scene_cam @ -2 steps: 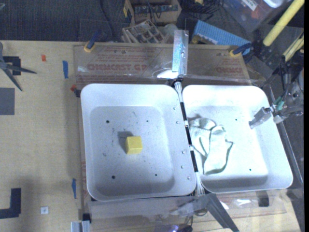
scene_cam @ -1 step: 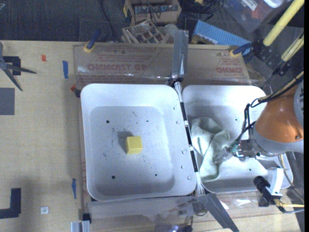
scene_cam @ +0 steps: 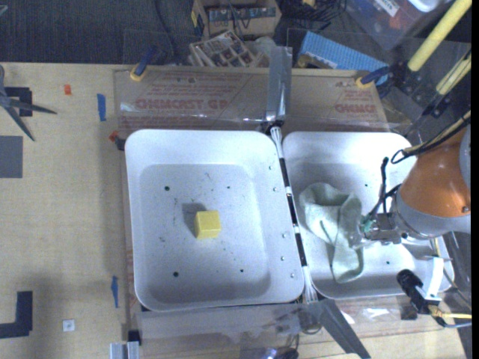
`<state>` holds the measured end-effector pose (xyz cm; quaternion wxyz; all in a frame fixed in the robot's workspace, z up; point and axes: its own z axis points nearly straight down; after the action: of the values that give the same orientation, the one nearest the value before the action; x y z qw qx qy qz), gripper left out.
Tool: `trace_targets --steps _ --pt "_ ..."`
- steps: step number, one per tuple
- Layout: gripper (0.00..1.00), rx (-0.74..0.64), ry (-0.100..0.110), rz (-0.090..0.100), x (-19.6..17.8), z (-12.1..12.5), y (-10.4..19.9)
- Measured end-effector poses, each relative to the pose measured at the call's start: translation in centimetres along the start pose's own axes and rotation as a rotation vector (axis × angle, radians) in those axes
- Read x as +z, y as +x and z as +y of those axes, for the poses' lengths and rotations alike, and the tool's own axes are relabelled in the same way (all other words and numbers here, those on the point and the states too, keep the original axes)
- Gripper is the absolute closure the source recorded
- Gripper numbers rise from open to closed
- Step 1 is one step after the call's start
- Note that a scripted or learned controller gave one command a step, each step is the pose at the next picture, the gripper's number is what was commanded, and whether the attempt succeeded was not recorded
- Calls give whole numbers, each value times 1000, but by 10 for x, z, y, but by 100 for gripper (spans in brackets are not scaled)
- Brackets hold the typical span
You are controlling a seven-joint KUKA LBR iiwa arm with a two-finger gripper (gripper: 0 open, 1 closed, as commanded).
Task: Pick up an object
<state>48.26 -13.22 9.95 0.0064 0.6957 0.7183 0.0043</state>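
Note:
A small yellow block (scene_cam: 208, 224) lies near the middle of the left bin (scene_cam: 150, 155). A crumpled pale green cloth (scene_cam: 331, 219) lies in the right bin (scene_cam: 337, 144), stretching from its centre toward the front edge. The arm comes in from the right, its orange band (scene_cam: 438, 185) over the right bin's right side. My gripper (scene_cam: 372, 229) is low in the right bin, at the right edge of the cloth. From this angle the wrist body hides how the gripper meets the cloth.
A ridge (scene_cam: 288, 200) where the two bins meet runs between them. A clear plastic sheet (scene_cam: 194, 99) lies behind the bins. Cables and a black fitting (scene_cam: 410, 283) sit by the right bin's front right corner.

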Motion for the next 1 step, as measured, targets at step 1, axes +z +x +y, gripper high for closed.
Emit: trace_targets --steps 1 --pt "100 313 14 -1 -40 8 -46"
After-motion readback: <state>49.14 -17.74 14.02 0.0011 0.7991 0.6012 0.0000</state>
